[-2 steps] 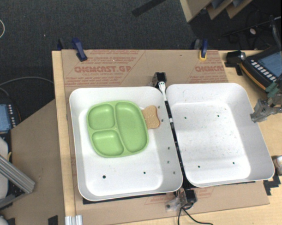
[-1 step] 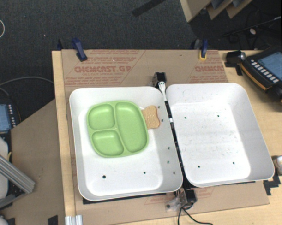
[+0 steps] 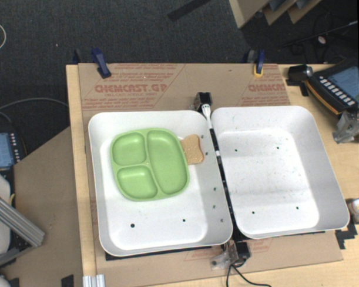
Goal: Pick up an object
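Plate and sponge-like piece touching, left bin.

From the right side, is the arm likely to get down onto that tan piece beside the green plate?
Probably yes. The tan piece lies flat in the left bin with nothing over it. But it touches the green divided plate, leaving little room on that side.

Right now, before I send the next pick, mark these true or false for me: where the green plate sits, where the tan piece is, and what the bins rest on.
1. The green divided plate lies in the left bin. True.
2. The plate has three compartments. True.
3. The tan piece lies in the right bin. False: it lies in the left bin, against the plate's right edge.
4. The plate is red. False: green.
5. Both bins rest on a cardboard sheet. True.
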Robot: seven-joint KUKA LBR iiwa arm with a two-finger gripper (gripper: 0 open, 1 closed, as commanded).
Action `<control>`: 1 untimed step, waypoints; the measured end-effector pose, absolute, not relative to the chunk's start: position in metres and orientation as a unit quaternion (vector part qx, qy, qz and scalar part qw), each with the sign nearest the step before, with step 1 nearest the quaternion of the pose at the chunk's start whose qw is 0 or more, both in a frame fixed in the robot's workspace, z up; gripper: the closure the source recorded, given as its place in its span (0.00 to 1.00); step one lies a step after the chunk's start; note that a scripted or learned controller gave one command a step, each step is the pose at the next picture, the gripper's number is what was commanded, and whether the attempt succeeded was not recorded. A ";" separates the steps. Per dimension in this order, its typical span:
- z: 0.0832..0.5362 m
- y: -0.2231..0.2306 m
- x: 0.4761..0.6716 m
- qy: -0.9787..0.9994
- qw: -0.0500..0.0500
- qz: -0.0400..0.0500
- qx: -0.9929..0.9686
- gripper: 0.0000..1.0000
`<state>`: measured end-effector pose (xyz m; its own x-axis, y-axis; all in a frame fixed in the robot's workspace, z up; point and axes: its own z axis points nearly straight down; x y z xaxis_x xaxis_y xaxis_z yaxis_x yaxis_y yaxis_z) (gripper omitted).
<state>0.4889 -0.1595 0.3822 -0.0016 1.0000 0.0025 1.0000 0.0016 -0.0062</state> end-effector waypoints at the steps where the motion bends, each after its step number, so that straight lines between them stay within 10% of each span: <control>1: 0.473 -0.228 0.515 -0.705 -0.008 -0.001 -0.709 1.00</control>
